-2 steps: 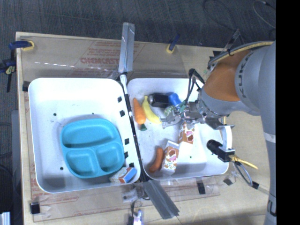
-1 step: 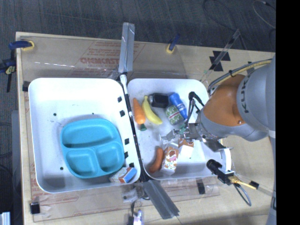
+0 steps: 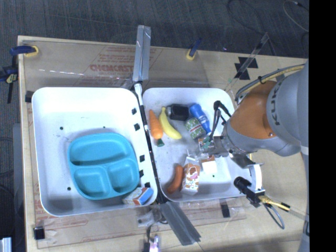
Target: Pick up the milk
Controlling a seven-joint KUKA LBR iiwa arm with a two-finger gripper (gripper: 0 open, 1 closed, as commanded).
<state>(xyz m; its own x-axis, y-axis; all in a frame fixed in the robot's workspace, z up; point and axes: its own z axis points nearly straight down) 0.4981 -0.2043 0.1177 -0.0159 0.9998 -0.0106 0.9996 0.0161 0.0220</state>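
Camera view: milk carton (image 3: 191, 176) lying in the right bin (image 3: 157, 96), beside a sausage (image 3: 175, 178). Gripper (image 3: 209, 147) hovers just above-right of it; state of the jaws cannot be told. A good grasp calls for centring over the carton, clear of the sausage.

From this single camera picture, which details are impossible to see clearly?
- The hand of the grey and orange arm: the wrist above covers it in the camera view.
- The brown and white milk carton in the right white bin: its print is too small to read.
- The small blue, white and orange carton in the left white bin: the blue plastic divided tray covers part of it.
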